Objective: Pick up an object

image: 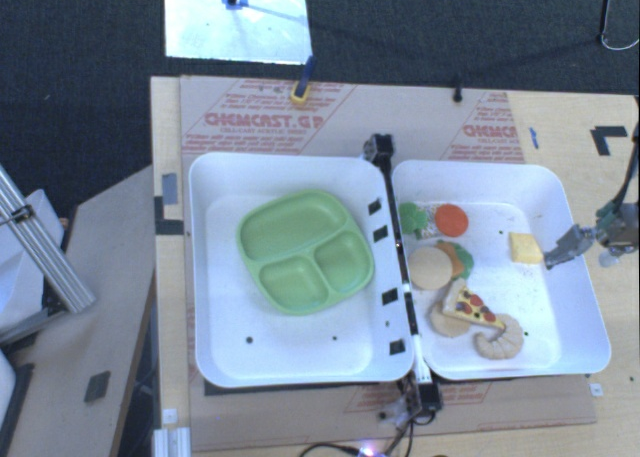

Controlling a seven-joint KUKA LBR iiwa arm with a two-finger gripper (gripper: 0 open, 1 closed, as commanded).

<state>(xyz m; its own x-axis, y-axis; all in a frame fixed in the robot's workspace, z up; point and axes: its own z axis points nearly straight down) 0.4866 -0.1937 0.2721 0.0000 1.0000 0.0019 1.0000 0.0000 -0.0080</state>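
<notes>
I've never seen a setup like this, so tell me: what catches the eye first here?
The pale green three-compartment plastic tray stands out most, lying alone in the left white bin. Next comes the cluster of small toy foods in the right white bin: a round red piece, a pizza slice and a yellow cheese block. The robot's grey hand reaches over that bin's right rim, beside the cheese.

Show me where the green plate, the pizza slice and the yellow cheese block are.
green plate (305, 250), camera view, on its divider ridge
pizza slice (473, 308), camera view, middle of the slice
yellow cheese block (526, 247), camera view, its top face
</notes>
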